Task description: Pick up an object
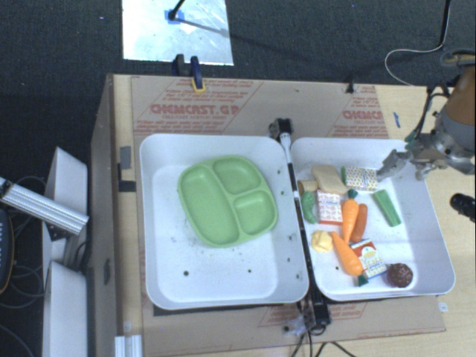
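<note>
Toys fill the right bin, heaped toward its left and middle. Nearest the camera, close to the bin's front rim, lie a dark brown round piece and a small printed carton, just beside each other. An orange carrot slants up from the carton's left, with a pale yellow chunk at its left. Behind these stand two more carrots side by side, touching, and a red-and-white box to their left. A dark green vegetable lies along the bin's left wall. A green stick rests apart from the heap, toward the right.

Farther back sit a tan slab and a patterned little box — the box nearest the gripper, which hangs low over the bin's far right part, just right of that box. Whether its tips are apart or together cannot be told from here, and nothing is seen held.

In the left bin rests a green divided plate, three compartments, tilted in plan. Beyond both bins — brown printed cardboard and a blue clamp.
</note>
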Tool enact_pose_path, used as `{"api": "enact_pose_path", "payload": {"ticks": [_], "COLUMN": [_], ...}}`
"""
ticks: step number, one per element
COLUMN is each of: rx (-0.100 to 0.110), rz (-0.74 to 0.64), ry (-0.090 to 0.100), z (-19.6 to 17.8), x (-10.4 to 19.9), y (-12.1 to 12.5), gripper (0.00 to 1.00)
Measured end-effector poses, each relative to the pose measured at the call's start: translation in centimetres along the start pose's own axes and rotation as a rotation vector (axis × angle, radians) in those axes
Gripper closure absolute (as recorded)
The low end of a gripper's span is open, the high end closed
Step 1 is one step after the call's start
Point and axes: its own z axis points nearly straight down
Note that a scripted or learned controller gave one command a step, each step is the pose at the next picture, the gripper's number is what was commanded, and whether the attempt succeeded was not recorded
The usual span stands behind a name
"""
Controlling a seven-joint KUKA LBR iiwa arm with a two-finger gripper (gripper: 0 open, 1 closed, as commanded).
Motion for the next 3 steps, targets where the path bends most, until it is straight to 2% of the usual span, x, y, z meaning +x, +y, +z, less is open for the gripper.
{"api": "enact_pose_path", "payload": {"ticks": [1,2,3], "rx": [0.0,-0.003,-0.003], "rz": [0.002,0.0,-0.001], "ry": [-0.001,-0.001,0.0], "z": [10.9,9.8,2.4], "x": [-0.7,-0.7,5.6], "y": [-2.5,-2.4,-3.6], "gripper": [0.0,1.0,1.0]}}
